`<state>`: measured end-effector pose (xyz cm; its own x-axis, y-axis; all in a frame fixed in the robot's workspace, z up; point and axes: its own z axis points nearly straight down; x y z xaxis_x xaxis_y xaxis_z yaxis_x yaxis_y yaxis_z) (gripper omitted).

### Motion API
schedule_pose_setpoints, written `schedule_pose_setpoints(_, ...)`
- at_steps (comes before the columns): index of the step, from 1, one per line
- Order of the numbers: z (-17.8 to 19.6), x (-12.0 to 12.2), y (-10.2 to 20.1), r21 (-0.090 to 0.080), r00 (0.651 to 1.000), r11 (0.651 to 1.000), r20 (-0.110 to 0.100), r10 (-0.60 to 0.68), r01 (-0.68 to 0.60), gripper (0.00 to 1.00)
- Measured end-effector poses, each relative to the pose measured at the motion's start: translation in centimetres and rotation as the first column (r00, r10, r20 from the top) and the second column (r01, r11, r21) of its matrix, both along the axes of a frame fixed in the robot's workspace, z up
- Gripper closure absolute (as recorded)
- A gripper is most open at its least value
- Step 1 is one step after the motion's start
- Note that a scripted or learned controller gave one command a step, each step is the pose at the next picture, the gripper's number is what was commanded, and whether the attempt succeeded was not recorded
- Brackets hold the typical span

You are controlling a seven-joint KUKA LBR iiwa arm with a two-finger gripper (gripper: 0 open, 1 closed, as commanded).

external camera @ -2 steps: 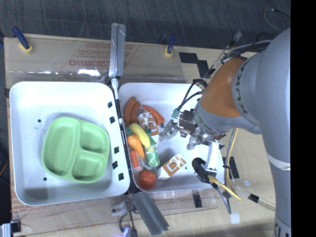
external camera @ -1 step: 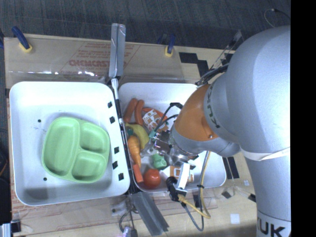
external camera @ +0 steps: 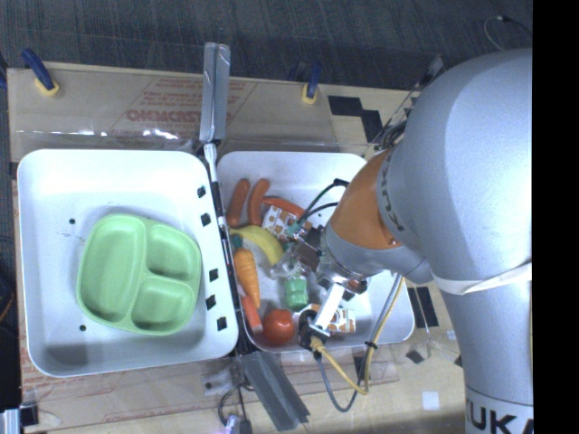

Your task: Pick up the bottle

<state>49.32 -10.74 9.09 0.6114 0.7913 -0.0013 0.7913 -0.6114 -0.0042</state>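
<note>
The bottle (external camera: pixel 296 291) looks like a small clear one with a green label, lying in the middle of the right bin (external camera: pixel 271 163) between the carrot (external camera: pixel 247 277) and the arm. My gripper (external camera: pixel 303 245) hangs low over the bin just above and behind the bottle, close to the banana (external camera: pixel 259 240). The wrist hides much of what is beneath it, and nothing can be seen between the fingers.
The right bin also holds two brown sausages (external camera: pixel 247 200), a red tomato (external camera: pixel 278 325) at the front and an orange-and-white packet (external camera: pixel 279 213). A green divided plate (external camera: pixel 138 273) lies in the left bin (external camera: pixel 54 188). The bulky arm covers the right bin's right side.
</note>
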Motion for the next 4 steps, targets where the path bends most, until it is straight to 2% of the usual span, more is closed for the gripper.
schedule_pose_setpoints(1,1.8,-0.6,0.9,0.001,1.0,1.0,0.001,0.016,-0.016,0.0)
schedule_pose_setpoints(2,2.6,-0.7,0.9,0.003,1.0,1.0,-0.003,0.021,-0.021,1.0)
schedule_pose_setpoints(3,13.3,-0.3,5.0,0.0,0.991,0.991,0.0,-0.131,0.131,1.0)
schedule_pose_setpoints(4,18.5,-0.8,9.7,-0.003,0.804,0.804,0.001,-0.595,0.595,1.0)
